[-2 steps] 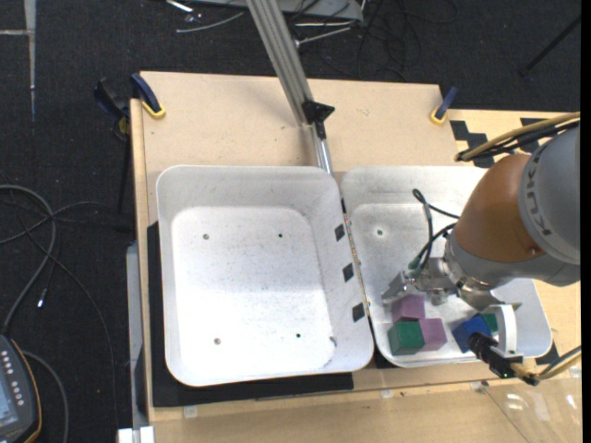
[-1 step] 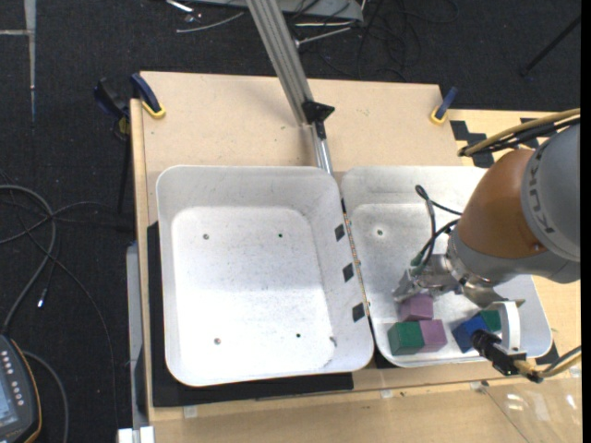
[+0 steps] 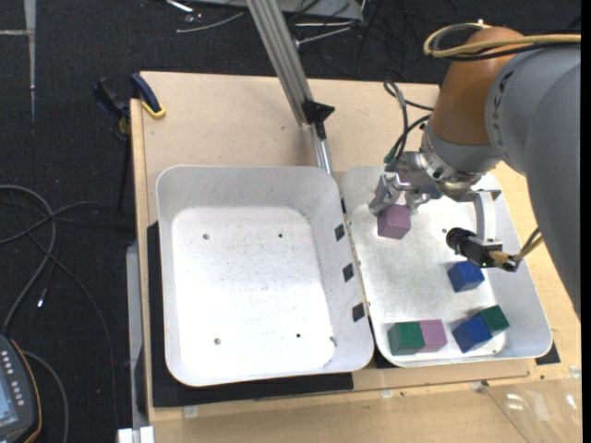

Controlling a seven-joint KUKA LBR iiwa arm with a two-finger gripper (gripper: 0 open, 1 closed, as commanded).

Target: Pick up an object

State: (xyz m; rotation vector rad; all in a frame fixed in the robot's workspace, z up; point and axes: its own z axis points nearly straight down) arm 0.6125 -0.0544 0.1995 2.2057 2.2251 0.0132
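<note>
Purple block (image 3: 394, 221) is the one I'd call the target, since it sits right under the gripper (image 3: 399, 195) in the upper left part of the right bin (image 3: 517, 344). Whether it's actually pinched or just sitting below the tool, I honestly can't tell; the wrist hardware covers the contact, so no claim that it's held.

Handling-wise it looks like a small foam or painted wood cube. My guess is light, rigid enough not to squash, matte sides so not especially slippery, and nothing fragile about it. Best grab would be across two opposite flat faces, squared up to them, roughly mid-height. Catching it on a corner would probably just spin or pop it out.

Moving outward from there: a blue block (image 3: 465, 276) lies lower right of the purple one, apart from it, with some black cable fitting just above it. Along the near edge of that bin there's a cluster: a green block (image 3: 404, 338) touching a pink block (image 3: 432, 334), then a second blue block (image 3: 473, 331) with a smaller green block (image 3: 496, 319) tucked against it. All the same kind of thing, so same handling.

Beside it, the left bin (image 3: 185, 275) shows a speckled white floor with a few dark dots.

No brands, labels or readable writing anywhere that I can make out. The blocks are plain colours, and the little black tabs on the seam between the bins are too small to read.
</note>
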